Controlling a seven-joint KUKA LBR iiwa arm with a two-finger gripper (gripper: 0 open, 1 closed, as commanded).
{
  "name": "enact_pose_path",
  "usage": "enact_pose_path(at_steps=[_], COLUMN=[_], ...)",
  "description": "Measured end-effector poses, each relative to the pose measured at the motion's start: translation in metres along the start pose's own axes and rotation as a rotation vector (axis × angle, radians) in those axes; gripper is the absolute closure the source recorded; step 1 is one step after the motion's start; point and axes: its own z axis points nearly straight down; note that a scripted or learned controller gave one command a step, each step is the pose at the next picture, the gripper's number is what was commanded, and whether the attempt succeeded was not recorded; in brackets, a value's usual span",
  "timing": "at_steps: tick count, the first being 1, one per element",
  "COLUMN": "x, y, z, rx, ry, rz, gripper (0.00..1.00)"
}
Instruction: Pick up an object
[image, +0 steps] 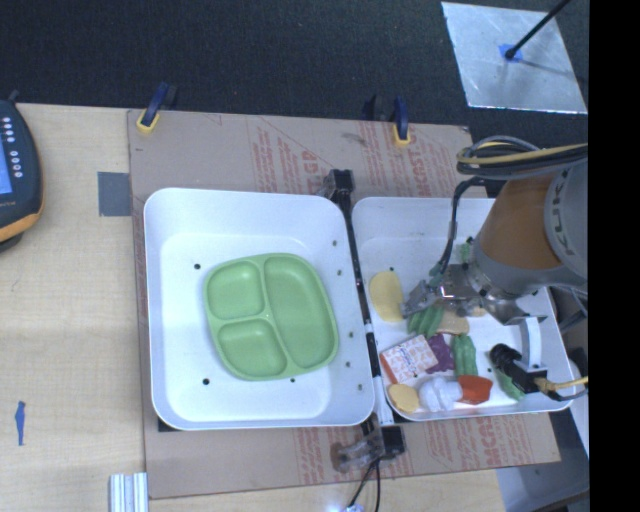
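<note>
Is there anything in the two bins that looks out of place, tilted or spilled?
Nothing looks spilled or damaged. The green divided plate lies slightly askew in the left bin. The toy food items are crowded into the right bin, under the gripper.

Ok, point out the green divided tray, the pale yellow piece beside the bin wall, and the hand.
green divided tray (270, 316), camera view, centre ridge between compartments.
pale yellow piece (386, 296), camera view, middle of its top.
hand (432, 297), camera view, at the fingertips.

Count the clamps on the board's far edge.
2: a yellow clamp above the left bin's far-left corner, and a blue clamp above the right bin. None seem hidden.
</note>
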Motion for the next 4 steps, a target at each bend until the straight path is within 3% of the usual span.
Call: enact_pose_path(at_steps=[1, 2, 3, 4], x=[-0.063, -0.021, -0.025, 0.042], y=[-0.041, -0.019, -0.019, 0.007], z=[-0.010, 0.001, -0.011, -0.105], rx=[0.007, 0.002, 0.002, -0.006], ry=[0.003, 0.003, 0.001, 0.005], rz=[0.006, -0.005, -0.003, -0.007], gripper=[0.00, 0.00, 1.00, 1.00])
